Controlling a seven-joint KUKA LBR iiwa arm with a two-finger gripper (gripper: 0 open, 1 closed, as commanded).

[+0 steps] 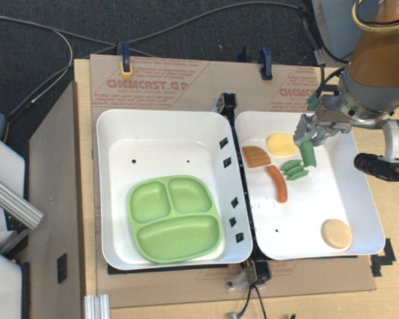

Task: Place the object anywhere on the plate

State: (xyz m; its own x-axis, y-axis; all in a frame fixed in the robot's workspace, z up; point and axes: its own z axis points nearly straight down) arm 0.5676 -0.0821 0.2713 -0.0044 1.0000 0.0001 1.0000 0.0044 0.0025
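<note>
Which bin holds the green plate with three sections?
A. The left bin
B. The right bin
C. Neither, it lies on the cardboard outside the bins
A. The green plate lies in the left bin, while the right bin holds the food pieces, such as the orange sausage and the yellow piece.

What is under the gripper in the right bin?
Under the gripper, a green toy pokes out beside the yellow piece. Its upper end is covered.
</note>
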